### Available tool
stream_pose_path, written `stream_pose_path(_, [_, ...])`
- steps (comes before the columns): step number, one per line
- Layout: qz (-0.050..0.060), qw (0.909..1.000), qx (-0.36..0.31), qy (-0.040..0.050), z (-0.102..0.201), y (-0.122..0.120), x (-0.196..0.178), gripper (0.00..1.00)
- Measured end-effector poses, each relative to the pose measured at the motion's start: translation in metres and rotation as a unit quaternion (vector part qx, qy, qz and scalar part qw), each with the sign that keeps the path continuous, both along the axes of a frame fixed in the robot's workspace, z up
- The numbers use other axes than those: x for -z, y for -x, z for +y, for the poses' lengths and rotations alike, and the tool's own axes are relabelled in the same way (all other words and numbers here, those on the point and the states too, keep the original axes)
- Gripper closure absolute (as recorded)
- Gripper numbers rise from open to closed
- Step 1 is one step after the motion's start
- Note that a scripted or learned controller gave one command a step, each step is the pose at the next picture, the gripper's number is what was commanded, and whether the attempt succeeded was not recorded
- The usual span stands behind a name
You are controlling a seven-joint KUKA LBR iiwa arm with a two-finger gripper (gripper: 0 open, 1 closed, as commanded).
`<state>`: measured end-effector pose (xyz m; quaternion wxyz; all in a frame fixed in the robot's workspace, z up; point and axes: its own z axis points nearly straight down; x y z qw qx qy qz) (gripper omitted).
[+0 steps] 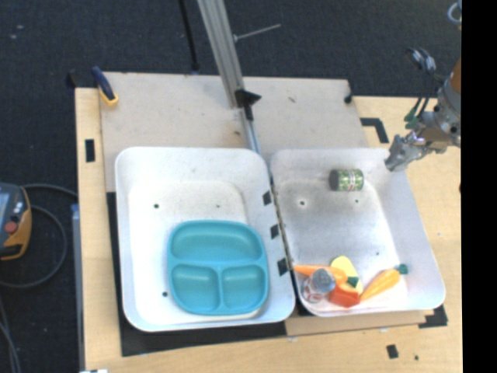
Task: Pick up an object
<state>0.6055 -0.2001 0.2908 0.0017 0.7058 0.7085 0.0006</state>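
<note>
White plastic forms both shallow bins on the pale wooden table (194,111). The left bin (140,177) holds a turquoise divided tray (219,268) toward its near side, leaving bare floor along its far and left walls. The right bin (404,231) has a wide bare middle. A small green can (346,179) lies on its side near the far wall, well apart from a huddle of toy food in the near corner: a carrot (380,284), a yellow piece (344,270), a red piece (344,299) and a small clear cup (318,284) pressed together against the rim.

At the right edge of the camera view the claw (404,152) hangs over the right bin's far right corner, just beside the rim; whether it is apart or together cannot be told. A grey aluminium post (221,45) slants up from the table's far side, and dark carpet (78,22) surrounds the table.
</note>
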Motion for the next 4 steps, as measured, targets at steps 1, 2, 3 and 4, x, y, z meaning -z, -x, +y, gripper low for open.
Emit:
stream_pose_path(1, [0.001,1.0000,-0.001,-0.0001,0.055,-0.006,0.015,1.00])
stream_pose_path(2, [0.001,1.0000,-0.001,-0.0006,0.106,-0.023,0.024,1.00])
stream_pose_path(3, [0.002,1.0000,-0.001,-0.0008,0.156,-0.030,0.039,1.00])
stream_pose_path(4, [0.000,1.0000,-0.002,-0.0013,0.207,-0.038,0.030,1.00])
